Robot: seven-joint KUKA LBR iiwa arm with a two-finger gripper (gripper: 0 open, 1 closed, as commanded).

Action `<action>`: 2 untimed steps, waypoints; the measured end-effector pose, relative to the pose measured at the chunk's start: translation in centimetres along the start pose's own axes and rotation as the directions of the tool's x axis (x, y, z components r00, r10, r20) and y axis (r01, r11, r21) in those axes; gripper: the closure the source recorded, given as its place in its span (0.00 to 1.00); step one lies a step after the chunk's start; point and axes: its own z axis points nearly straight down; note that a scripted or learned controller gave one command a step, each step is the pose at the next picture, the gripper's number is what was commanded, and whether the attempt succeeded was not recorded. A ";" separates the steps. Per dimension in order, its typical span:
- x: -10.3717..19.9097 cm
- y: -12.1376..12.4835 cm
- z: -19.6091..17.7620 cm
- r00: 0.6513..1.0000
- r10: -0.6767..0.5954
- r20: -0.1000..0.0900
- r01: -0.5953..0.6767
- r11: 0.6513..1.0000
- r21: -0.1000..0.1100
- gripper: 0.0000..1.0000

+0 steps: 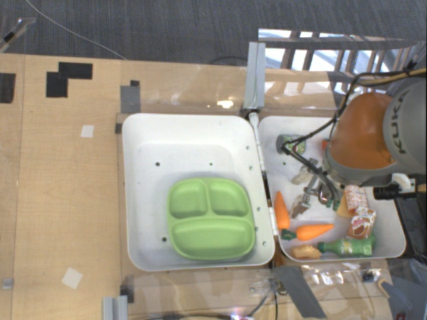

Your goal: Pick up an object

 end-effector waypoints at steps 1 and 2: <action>2.1 -0.6 -0.1 0.996 -0.087 0.002 0.087 0.996 -0.005 0.00; 1.6 -0.4 -1.5 0.996 -0.092 0.019 0.092 0.996 -0.007 1.00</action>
